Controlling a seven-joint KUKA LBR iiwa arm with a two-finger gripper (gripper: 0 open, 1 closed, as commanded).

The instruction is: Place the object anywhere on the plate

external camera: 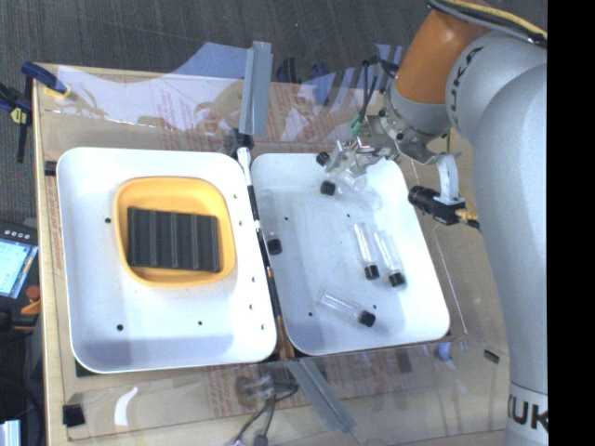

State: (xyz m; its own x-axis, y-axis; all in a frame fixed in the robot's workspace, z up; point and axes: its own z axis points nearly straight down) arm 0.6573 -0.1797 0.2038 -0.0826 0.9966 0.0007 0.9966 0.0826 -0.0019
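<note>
Lying under gripper (342, 167): capped tube (338, 182).

Smooth white plastic bins (149, 333), a glossy yellow plate (173, 196), clear black-capped tubes (363, 249).

You're looking at a bulky grey KUKA arm (507, 203) with smooth rounded casing, a glossy orange band (435, 54) above the wrist, a yellow-edged rim over that band, white KUKA lettering on the casing, dark cables beside the metallic gripper (346, 161)
</note>
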